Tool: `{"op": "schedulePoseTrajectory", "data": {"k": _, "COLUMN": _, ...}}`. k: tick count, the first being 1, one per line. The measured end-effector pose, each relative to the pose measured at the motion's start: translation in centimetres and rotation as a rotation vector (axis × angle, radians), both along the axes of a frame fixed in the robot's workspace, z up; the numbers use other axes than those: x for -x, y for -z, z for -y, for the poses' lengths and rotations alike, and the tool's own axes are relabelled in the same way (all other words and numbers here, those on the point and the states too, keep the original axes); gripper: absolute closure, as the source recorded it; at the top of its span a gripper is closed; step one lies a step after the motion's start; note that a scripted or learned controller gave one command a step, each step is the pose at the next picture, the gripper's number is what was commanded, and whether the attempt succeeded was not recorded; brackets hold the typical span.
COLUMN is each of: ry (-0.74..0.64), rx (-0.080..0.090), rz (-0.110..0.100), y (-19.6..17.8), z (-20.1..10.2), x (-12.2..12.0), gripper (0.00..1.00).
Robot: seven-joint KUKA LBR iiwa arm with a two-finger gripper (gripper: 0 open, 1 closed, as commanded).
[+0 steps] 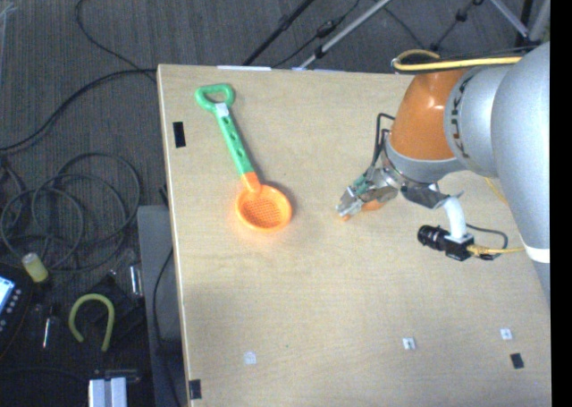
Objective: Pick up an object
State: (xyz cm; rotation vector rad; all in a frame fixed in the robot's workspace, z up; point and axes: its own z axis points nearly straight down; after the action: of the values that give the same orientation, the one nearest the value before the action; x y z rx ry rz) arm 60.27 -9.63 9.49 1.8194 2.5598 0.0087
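A toy ladle [246, 166] with a green handle and a round orange bowl lies flat on the light wooden bench top [295, 307]. Its handle points to the far left and its bowl rests near the middle left. My gripper [351, 203] hangs low over the bench to the right of the ladle's bowl, about a hand's width away from it and not touching it. The grey arm with its orange band [429, 119] reaches in from the right behind the gripper.
A small black cylinder on a cable [444, 240] hangs off the wrist just right of the gripper. Cables, a green hook and tripod legs lie on the dark floor left of and behind the bench. The bench's left edge runs close to the ladle.
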Motion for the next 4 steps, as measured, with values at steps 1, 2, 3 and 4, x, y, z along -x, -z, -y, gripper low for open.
{"op": "schedulePoseTrajectory", "data": {"k": 1, "ry": 0.206, "rx": 0.007, "rz": -0.006, "y": 1.1, "z": 6.8, "x": -5.7, "gripper": 1.0}}
{"op": "schedulePoseTrajectory", "data": {"k": 2, "ry": 0.206, "rx": 0.007, "rz": -0.006, "y": 1.1, "z": 6.8, "x": -5.7, "gripper": 0.0}}
{"op": "schedulePoseTrajectory", "data": {"k": 3, "ry": -0.239, "rx": 0.003, "rz": -0.004, "y": 1.1, "z": 5.3, "x": -0.6, "gripper": 0.0}}
{"op": "schedulePoseTrajectory", "data": {"k": 4, "ry": -0.238, "rx": 0.001, "rz": 0.0, "y": 0.1, "z": 5.2, "x": -0.7, "gripper": 1.0}}
